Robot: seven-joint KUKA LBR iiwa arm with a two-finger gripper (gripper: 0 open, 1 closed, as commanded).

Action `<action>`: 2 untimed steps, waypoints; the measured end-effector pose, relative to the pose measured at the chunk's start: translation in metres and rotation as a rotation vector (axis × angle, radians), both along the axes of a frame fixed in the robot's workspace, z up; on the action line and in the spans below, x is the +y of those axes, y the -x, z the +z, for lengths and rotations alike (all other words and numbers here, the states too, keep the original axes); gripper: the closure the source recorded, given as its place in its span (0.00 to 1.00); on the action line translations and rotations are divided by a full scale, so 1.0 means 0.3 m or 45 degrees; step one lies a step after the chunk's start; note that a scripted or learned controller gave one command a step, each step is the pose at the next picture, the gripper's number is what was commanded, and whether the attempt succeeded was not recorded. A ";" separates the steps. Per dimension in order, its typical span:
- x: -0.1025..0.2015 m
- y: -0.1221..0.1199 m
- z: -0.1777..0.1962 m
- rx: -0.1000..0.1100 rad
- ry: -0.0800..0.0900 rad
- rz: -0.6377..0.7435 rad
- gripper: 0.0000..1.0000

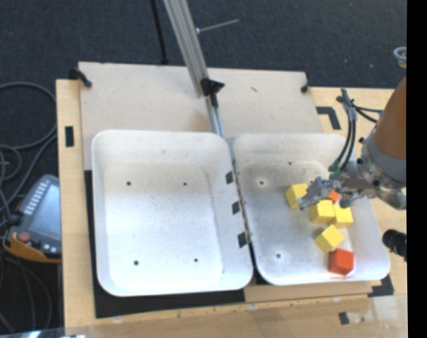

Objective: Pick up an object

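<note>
Several small blocks lie in the right bin (284, 153). A yellow block (295, 194) sits furthest left. Close beside it are another yellow block (322, 212) and a third yellow one (344, 216), with a small orange block (333, 197) between them. Further forward lie a yellow block (329, 238) and a red-orange block (341, 261). My gripper (319, 191) hangs low over the cluster, right above the orange block and just right of the leftmost yellow block. The grey wrist and cables partly cover the blocks under it. I see no block lifted off the bin floor.
The left bin (164, 210) stands beside the right one, with a raised rim between them. A slanted aluminium post (192, 48) rises behind the bins. A teach pendant (37, 217) and cables lie on the floor at the left.
</note>
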State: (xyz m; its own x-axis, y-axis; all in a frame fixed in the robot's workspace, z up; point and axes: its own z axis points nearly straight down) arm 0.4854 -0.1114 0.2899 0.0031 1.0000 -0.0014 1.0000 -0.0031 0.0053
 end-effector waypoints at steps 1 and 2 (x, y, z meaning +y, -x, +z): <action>0.000 0.000 0.000 -0.001 0.000 -0.001 0.00; -0.229 0.005 0.096 0.000 0.004 -0.002 0.00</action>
